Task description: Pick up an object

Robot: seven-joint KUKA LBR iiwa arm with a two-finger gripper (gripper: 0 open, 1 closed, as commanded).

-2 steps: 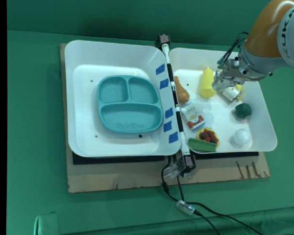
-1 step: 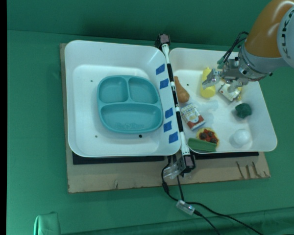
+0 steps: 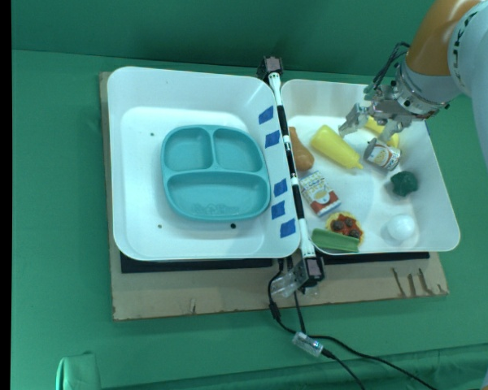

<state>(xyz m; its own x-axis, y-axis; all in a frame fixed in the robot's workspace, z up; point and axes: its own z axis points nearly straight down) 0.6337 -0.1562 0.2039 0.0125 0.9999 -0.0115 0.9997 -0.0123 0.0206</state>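
Observation:
My gripper (image 3: 375, 125) hangs over the back of the right bin (image 3: 439, 218), its fingers spread open with nothing between them. One fingertip (image 3: 349, 123) is just above the far end of a yellow bottle (image 3: 336, 146). A small tin can (image 3: 382, 155) lies just in front of the gripper, and a yellow object (image 3: 388, 134) is partly hidden beneath it. Also in this bin are an orange carrot-like piece (image 3: 299, 150), a small carton (image 3: 319, 192), a dark green lump (image 3: 404, 183), a white ball (image 3: 400, 228), a tart with red topping (image 3: 345, 223) and a green stick (image 3: 336, 240).
The left bin (image 3: 138, 210) holds a teal divided plate (image 3: 215, 171). A rail with blue tape marks (image 3: 278, 169) runs between the bins. Cables (image 3: 309, 344) trail off the front of the cardboard base.

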